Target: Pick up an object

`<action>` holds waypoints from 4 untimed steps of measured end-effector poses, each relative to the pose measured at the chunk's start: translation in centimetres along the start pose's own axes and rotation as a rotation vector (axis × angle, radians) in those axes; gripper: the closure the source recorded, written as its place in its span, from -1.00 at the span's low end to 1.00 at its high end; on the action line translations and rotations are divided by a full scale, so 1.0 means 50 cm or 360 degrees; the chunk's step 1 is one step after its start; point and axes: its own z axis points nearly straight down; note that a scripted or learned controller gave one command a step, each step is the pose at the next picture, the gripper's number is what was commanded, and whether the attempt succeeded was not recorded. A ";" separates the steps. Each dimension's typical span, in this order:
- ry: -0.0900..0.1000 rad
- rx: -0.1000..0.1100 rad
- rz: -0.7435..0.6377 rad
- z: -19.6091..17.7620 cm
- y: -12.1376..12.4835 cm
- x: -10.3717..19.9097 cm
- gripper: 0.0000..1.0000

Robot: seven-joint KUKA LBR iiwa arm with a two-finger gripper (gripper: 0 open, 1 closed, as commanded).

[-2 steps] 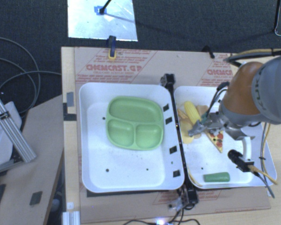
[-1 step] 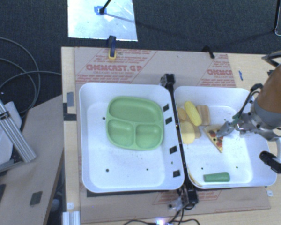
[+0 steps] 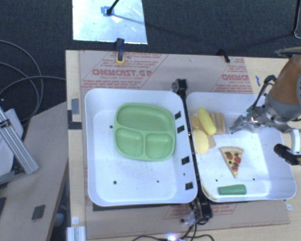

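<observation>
Pincer [image 3: 239, 125] hovers in right bin [image 3: 271, 192], at 3 o'clock from corn [image 3: 206, 121] (apart); finger spread: cannot tell. Pizza slice [image 3: 233, 159] at 6 o'clock.

The gripper [image 3: 239, 124] hangs over the upper middle of the right bin [image 3: 276, 190], and bare white floor lies directly under and around it. Just to its left a corn cob [image 3: 206, 121] and a tan ridged piece [image 3: 219, 122] crowd the bin's left wall, with a pale yellow piece [image 3: 200, 141] below them. Down and slightly left of the gripper lies a pizza slice [image 3: 233, 160], and further down a green stick [image 3: 232, 189] near the front wall. Between the gripper and the pizza slice the floor is open. Far to its left, past the black divider [image 3: 186, 134], a green tray [image 3: 144, 131] fills the middle of the left bin [image 3: 103, 185]
</observation>
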 end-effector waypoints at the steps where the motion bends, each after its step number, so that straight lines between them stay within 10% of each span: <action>1: 0.0007 0.0016 0.0010 -0.001 -0.170 0.022 -1.00; 2: -0.0004 -0.0012 -0.0004 -0.179 -0.012 0.001 -1.00; 3: 0.0007 0.0002 0.0017 -0.004 -0.243 0.001 -1.00; 4: 0.0009 0.0003 -0.0014 -0.001 -0.099 0.152 -1.00</action>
